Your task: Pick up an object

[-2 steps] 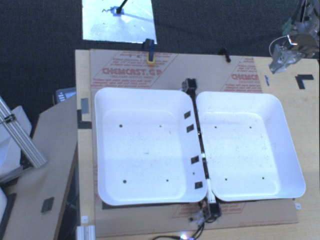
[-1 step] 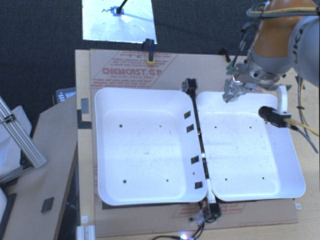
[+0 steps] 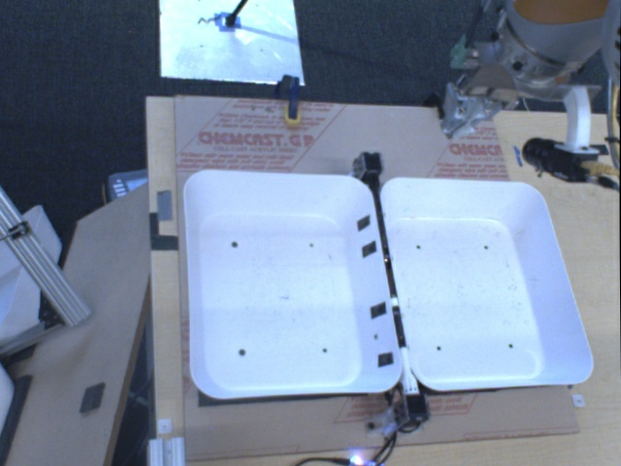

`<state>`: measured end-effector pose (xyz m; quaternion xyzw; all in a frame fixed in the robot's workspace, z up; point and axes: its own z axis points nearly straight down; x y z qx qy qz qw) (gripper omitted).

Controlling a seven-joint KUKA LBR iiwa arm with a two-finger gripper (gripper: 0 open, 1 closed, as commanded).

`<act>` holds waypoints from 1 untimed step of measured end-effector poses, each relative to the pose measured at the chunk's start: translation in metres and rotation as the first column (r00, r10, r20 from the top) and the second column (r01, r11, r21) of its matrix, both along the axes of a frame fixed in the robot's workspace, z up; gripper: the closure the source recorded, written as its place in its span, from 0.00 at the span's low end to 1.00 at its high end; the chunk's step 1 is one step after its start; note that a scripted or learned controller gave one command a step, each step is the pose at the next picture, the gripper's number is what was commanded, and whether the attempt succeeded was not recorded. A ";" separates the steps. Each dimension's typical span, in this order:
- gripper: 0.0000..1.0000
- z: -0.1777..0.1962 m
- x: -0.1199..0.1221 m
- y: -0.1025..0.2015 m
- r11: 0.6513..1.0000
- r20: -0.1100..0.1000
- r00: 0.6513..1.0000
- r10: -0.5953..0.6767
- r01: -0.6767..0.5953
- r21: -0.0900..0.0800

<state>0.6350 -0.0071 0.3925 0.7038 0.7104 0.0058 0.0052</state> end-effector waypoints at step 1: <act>1.00 -0.112 0.025 0.067 1.000 -0.017 1.000 0.000 0.000 0.001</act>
